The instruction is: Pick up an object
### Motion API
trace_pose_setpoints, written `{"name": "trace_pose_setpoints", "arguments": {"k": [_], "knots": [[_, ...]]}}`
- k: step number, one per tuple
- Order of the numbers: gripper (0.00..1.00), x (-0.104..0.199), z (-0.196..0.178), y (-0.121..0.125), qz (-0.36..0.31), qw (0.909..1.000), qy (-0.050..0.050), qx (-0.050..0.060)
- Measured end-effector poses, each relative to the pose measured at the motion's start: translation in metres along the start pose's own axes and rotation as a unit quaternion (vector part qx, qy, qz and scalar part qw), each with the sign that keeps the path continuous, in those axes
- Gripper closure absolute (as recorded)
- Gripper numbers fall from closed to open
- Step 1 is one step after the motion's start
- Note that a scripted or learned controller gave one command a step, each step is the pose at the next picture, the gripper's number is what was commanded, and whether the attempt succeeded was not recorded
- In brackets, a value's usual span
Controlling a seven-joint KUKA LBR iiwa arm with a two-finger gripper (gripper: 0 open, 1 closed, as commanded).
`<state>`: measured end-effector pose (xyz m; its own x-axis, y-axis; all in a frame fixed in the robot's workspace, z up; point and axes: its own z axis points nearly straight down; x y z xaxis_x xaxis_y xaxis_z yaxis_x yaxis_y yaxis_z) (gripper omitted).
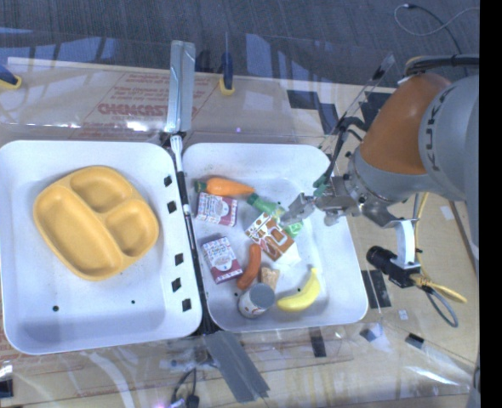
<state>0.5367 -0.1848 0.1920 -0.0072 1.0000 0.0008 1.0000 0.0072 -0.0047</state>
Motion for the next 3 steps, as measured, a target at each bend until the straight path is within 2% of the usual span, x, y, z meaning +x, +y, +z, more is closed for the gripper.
{"name": "trace_pose_setpoints", "arguments": {"k": [1, 2, 3], "knots": [[0.0, 0.031, 0.1, 0.003, -0.104, 0.9946, -0.002, -0.004], [0.0, 0.064, 0.035, 0.034, -0.121, 0.9927, -0.001, -0.002], [1.0, 0.063, 0.027, 0.034, -0.122, 0.9925, -0.001, -0.001]]}}
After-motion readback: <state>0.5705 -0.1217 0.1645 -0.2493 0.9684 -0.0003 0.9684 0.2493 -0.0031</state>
